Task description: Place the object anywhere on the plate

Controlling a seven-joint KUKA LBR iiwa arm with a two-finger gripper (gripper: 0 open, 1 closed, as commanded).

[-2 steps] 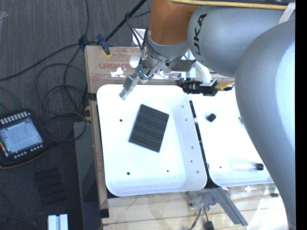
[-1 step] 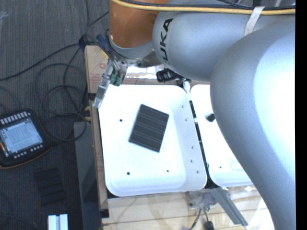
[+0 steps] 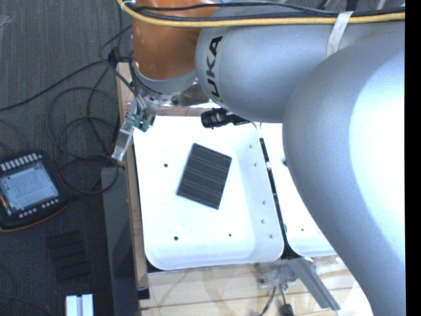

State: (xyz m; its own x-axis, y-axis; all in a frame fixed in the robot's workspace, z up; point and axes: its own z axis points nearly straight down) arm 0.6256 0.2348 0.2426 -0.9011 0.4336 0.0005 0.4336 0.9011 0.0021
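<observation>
Grey arm (image 3: 316, 97) metal takes up most of the upper and right parts of the camera view, and the right bin (image 3: 304, 239) is largely covered by it, so that just a strip of its white floor is seen. An orange band (image 3: 170, 25) is seen at the top centre, above the wrist, with a yellow cable (image 3: 276, 20) run across it and along the arm. The left bin (image 3: 197, 242) is laid out below the wrist, white and shallow, with a few small dark dots on its floor. A dark, ribbed rectangular plate (image 3: 204, 176) is seen lying flat and slightly turned near the middle of this bin, well apart from its walls. On the carpet at the far left, a handheld pendant (image 3: 26, 188) with a pale screen is set down, with black cables looped near it. The gripper (image 3: 128, 131) is placed at the upper left corner of the left bin, over its rim, well apart from the plate. Whether it is open or closed cannot be told, since it is small and partly hidden. A small green part, possibly the object (image 3: 140, 122), is seen at the gripper, though this cannot be made out with certainty.
</observation>
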